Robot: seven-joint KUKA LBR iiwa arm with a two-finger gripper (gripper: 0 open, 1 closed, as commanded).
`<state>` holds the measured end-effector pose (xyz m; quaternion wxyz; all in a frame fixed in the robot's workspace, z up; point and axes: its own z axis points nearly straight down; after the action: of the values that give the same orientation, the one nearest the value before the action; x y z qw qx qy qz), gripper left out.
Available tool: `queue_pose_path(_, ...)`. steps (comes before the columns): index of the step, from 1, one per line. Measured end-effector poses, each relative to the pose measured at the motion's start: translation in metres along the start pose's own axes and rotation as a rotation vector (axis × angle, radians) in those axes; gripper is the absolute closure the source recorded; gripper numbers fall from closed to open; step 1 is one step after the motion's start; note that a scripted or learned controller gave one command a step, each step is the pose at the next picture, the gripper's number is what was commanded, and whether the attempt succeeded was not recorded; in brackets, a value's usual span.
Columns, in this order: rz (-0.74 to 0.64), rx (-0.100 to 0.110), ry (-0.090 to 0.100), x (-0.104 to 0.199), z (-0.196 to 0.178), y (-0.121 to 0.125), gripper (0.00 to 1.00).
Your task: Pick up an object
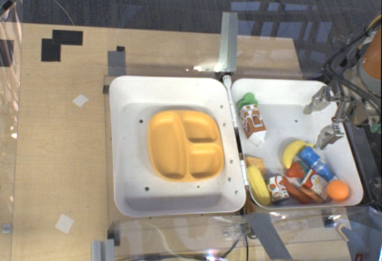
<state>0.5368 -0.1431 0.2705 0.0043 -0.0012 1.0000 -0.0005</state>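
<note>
My gripper (322, 117) hangs over the right side of the right bin (280, 98), its two fingers spread wide and open with nothing between them. Just below it lie a yellow banana (293, 151) and a blue bottle (314, 162). A small carton with a green cap (251, 119) lies at the bin's left side. Along the bin's near edge sit a corn cob (258, 181), a small can (277, 188), a red sausage-like piece (301, 193) and an orange ball (338, 190).
The left bin (125, 152) holds a yellow divided plate (185, 144). A metal bar (228, 39) stands upright behind the seam between the bins. Black tape marks (59, 43) lie on the wooden bench at the far left.
</note>
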Motion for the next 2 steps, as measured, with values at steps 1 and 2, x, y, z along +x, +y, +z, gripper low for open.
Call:
queue_pose_path(1, 0.178, -0.002, 0.011, -0.031, 0.127, -0.042, 0.0)
queue_pose_path(2, 0.396, 0.001, 0.001, -0.019, 0.148, -0.056, 0.0)
